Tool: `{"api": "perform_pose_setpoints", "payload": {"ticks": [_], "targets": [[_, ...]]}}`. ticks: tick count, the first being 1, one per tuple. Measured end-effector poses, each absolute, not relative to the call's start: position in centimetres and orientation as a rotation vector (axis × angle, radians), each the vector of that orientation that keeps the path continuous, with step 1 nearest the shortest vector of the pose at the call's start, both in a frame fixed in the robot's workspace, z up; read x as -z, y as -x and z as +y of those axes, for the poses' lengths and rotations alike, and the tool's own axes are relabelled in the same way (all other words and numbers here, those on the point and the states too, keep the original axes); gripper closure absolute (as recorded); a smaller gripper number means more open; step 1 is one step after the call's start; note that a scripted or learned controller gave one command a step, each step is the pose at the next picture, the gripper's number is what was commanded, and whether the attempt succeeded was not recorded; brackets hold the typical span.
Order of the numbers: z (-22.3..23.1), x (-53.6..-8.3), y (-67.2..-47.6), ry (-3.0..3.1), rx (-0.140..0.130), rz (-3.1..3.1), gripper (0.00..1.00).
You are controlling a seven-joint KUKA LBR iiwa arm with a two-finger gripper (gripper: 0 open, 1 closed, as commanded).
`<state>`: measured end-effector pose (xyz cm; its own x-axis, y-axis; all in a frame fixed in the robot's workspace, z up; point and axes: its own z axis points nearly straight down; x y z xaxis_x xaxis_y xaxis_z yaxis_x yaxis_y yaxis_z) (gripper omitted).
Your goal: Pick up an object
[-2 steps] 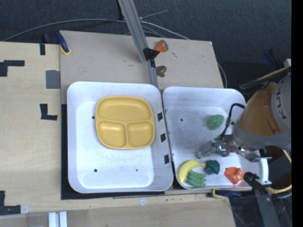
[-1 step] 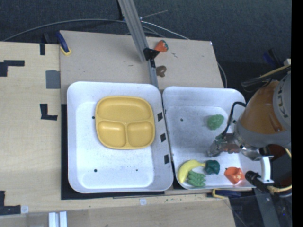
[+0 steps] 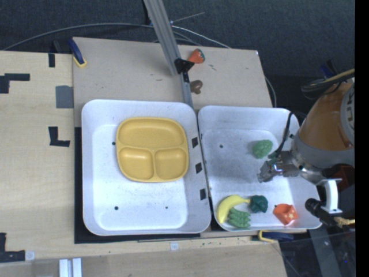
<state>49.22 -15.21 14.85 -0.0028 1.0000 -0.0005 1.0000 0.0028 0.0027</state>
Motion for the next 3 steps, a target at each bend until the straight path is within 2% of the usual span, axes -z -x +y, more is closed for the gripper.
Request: {"api": "perform_pose_setpoints", "payload": {"ticks": [2,3], "targets": [[-14.6,-26.3,-49.5,-2.216,-0.004,2.22,1.0],[-9.5,-26.7,-51.3,-2.215,-0.002,2.23,1.0]]}}
